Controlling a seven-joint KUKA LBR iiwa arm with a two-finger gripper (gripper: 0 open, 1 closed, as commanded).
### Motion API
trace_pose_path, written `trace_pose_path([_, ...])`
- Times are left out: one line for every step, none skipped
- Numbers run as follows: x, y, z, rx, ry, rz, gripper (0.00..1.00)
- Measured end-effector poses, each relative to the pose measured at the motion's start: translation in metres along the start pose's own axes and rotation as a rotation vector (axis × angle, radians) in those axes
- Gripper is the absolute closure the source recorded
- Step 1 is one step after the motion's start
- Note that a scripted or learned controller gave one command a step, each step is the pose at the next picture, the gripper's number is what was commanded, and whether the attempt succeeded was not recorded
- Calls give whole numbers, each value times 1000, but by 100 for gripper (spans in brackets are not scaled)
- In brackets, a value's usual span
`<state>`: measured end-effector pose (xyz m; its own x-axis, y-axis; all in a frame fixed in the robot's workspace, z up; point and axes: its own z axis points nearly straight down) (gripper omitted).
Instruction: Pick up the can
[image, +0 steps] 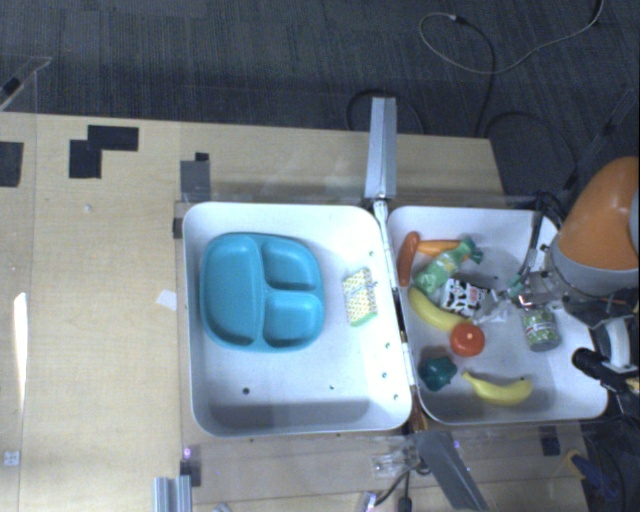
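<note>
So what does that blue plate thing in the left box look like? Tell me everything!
The blue plate is a turquoise tray with rounded corners, and it looks like smooth plastic. Raised ridges split it into three sections: one large on the left, two smaller on the right. It holds no food. It lies flat, right side up, on the floor of the left bin, towards its left side. A small yellow-green sponge lies just to its right, not touching.

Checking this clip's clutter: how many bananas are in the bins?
2. One banana lies left of the middle of the right bin; the other banana lies near its front edge. More could be hidden under the arm.
</note>
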<state>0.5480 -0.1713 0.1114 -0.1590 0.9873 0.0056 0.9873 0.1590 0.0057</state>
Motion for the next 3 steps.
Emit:
trace_pose_path([-9, -27, 20, -19, 14, -4, 0])
trace_pose_path([-17, -26, 9, -26, -5, 0, 100])
trace_pose_path([-6, -21, 9, -28, 10, -15, 0])
